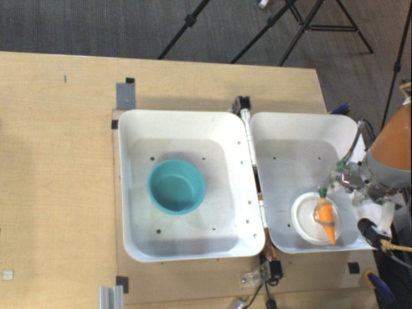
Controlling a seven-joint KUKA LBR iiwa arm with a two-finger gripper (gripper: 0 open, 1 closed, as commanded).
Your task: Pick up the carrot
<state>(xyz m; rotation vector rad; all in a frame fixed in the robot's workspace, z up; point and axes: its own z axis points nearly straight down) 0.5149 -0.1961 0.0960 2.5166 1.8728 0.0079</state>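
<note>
The surface (58,172) is light wood and carries two shallow white bins set side by side, their inner rims touching along a central seam.

Left bin (129,172): contains one teal bowl (177,185), upright, resting on the bin floor slightly left of the bin's centre and well apart from all four walls. The bowl's opening faces up.

Seam: small black fittings (243,102) sit at the far end of the junction between the bins, and a clear clip with cabling (261,277) sits at the near end.

Right bin (290,140): a white round dish (306,221) lies on the floor in the near right part of the bin, close to the near wall. The carrot (327,216), orange with a small green top, lies across the right half of this dish, green end pointing away from the camera and tapered tip pointing toward the near rim, overhanging the dish edge.

Arm: the grey arm with its orange band (394,143) enters from the right edge. The gripper (344,180) hangs over the right bin, just beside and beyond the carrot's green end. Whether it touches the carrot cannot be told, and its open or closed state cannot be told from this view.

Beyond the surface: dark carpet (96,18) with black stand legs (309,11).
</note>
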